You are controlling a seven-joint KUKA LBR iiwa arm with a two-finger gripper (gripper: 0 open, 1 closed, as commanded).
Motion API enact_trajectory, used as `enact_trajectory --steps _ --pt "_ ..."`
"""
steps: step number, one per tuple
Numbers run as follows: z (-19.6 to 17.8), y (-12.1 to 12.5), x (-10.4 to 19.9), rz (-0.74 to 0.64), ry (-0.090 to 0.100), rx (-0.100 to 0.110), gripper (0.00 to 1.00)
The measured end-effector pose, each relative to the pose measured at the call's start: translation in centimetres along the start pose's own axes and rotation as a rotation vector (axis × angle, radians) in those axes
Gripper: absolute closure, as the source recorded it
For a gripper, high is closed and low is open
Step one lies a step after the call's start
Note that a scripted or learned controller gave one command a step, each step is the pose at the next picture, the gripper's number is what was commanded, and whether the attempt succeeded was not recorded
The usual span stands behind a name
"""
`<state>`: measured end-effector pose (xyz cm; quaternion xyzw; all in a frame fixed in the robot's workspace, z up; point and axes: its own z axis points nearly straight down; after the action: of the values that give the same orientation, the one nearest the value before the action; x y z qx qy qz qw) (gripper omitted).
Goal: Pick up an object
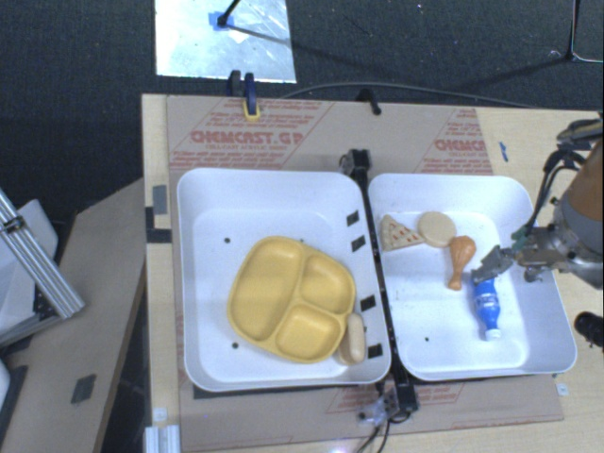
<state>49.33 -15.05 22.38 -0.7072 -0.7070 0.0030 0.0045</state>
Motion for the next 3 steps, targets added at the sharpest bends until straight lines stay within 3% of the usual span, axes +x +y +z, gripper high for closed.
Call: enact_trajectory --steps 1,2,3 --pt "-0.6 0.3 0.0 -0.003 -0.002 -0.012 0.0" --pt "5.6 -0.1 -0.1 -0.002 -0.001 -0.007 0.0" --pt "11.5 0.1 -0.1 -0.001 -0.006 -0.019 0.0"
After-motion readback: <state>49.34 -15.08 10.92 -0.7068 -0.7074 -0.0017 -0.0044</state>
